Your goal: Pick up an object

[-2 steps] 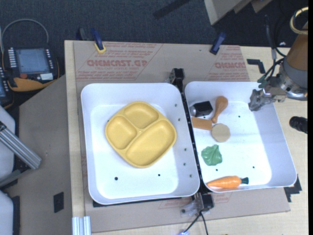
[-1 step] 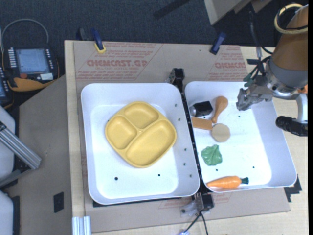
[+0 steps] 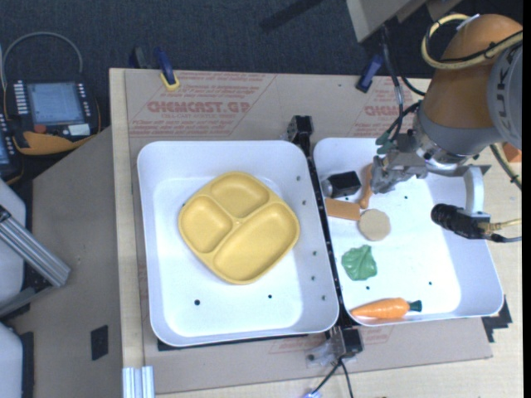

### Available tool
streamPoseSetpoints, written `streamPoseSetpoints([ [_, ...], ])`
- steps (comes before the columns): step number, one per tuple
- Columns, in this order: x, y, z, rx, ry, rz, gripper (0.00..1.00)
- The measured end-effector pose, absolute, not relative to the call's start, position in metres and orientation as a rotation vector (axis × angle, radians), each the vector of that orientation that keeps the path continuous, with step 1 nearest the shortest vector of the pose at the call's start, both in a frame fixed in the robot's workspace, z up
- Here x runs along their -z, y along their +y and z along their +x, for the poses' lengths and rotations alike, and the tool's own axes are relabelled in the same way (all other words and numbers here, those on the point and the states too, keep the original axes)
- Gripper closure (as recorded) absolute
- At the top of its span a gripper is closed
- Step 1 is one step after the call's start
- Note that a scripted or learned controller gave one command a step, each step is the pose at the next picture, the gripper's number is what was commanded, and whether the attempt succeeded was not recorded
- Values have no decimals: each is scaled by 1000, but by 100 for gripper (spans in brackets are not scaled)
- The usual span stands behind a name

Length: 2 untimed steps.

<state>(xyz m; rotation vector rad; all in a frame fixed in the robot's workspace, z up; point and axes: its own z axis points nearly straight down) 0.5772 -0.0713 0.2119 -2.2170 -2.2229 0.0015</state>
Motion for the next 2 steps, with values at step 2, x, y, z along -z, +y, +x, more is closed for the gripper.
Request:
streamPoseSetpoints([
  [2, -220, 41, 565, 4, -2228, -2214, 100],
])
